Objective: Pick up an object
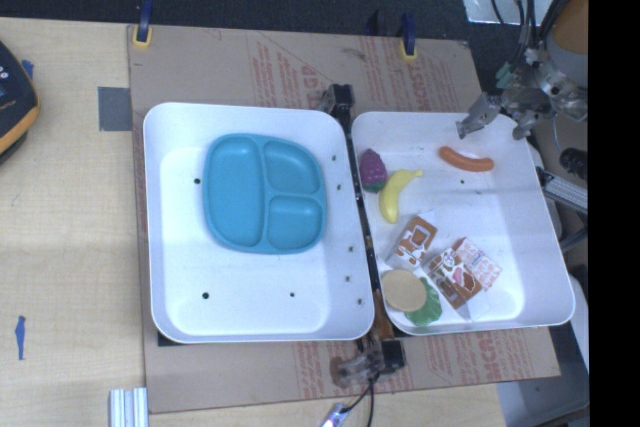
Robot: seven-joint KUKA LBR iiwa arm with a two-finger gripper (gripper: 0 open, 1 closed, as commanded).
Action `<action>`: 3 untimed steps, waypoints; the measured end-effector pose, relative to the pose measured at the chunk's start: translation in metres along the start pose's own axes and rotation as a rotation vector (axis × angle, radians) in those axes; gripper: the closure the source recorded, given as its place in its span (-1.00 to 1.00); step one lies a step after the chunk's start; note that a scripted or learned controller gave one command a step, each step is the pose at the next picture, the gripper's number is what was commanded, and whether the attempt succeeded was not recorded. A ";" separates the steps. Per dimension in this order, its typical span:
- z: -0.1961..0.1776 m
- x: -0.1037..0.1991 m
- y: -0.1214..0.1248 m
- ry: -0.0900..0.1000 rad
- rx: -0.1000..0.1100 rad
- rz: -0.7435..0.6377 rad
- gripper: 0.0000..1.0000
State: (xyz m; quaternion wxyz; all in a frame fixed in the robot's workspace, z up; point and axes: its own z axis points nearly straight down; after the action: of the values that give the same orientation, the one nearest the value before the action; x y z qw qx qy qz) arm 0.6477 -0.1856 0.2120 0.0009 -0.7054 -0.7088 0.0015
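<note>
The right bin holds a purple grape bunch, a yellow banana, an orange-red sausage, two small printed packets, and a round burger with green lettuce. My gripper hangs above the bin's far right corner, just up and right of the sausage. Its two grey fingers are spread apart with nothing between them.
The left bin carries a blue divided plate. Clamps hold the cardboard sheet at the back. A yellow and black device lies at the far left edge of the bench.
</note>
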 end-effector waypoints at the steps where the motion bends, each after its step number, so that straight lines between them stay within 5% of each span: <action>1: 0.105 -0.017 0.009 -0.001 0.000 0.000 -1.00; 2: 0.094 -0.017 0.009 -0.001 0.000 -0.004 1.00; 3: 0.083 0.075 -0.016 0.001 0.001 -0.002 1.00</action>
State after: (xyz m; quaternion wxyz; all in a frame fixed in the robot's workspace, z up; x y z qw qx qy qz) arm 0.6307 -0.1107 0.1286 0.0012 -0.7046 -0.7096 0.0015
